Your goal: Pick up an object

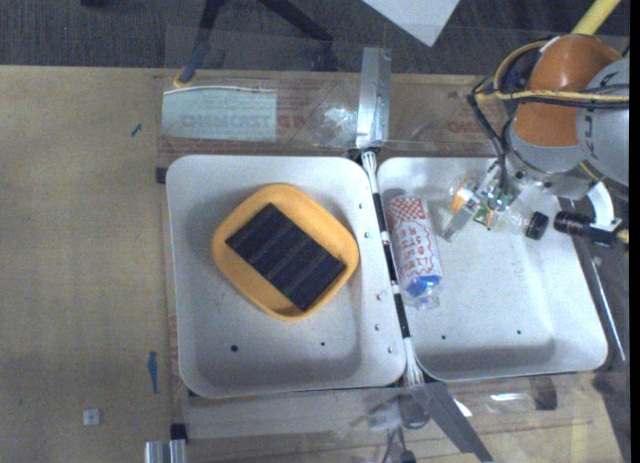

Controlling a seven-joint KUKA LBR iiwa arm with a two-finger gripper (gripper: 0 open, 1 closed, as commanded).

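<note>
The plastic bottle [414, 249] lies flat in the right bin [520, 341], by its left wall. Its long side runs from twelve to six o'clock, with the cap end at six. The claw [478, 203] hangs near it, at two o'clock. I cannot tell the claw's state. The red-checked label's writing is too small to read.

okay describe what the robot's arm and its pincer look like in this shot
The arm is grey with a rounded orange band above the wrist, and dark cables loop around that band. The pincer is small, metallic, with green and orange bits among its parts.
</note>
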